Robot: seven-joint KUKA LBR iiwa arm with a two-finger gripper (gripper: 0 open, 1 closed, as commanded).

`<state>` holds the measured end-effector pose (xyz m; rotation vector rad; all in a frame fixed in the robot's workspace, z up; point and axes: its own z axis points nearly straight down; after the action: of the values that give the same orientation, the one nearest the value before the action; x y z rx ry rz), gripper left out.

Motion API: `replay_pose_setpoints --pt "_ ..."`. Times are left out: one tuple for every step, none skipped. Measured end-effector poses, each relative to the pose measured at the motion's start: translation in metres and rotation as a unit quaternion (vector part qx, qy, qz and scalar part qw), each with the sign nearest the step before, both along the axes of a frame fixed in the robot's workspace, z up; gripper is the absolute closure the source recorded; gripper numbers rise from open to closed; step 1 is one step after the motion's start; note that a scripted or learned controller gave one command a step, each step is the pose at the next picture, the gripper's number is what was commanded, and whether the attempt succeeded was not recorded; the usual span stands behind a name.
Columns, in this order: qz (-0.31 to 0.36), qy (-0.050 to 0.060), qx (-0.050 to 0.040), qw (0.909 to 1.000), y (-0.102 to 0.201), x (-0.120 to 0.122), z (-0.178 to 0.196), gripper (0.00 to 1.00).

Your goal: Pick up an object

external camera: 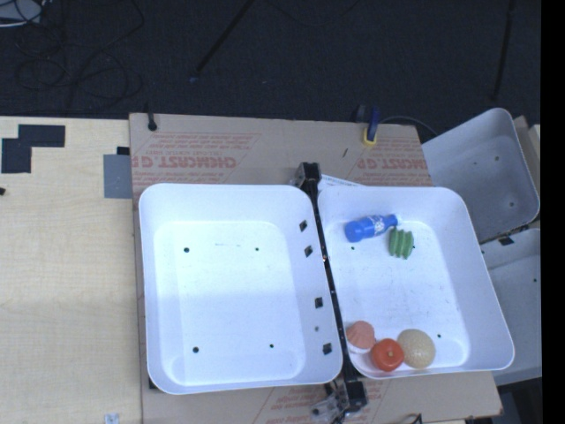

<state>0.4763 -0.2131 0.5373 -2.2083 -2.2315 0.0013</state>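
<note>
Looking down, we saw two white bins side by side on the worktop point(62, 263). The right bin point(459, 228) carried everything: a blue bottle point(370, 227) lying on its side near the far edge, a green ridged piece point(402, 242) just beside it, and at the near edge a pink ball point(360, 334), an orange ball point(387, 354) and a tan ball point(417, 348) bunched together, touching. The left bin point(221, 206) sat next to it. We could not tell the pincer's state.
</note>
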Motion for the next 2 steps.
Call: replay_pose_setpoints --pt "0.001 -0.001 -0.001 1.0 0.0 0.0047 0.0001 0.0" --pt "0.0 0.0 -0.0002 1.0 0.0001 -0.0002 0.0001 0.0"
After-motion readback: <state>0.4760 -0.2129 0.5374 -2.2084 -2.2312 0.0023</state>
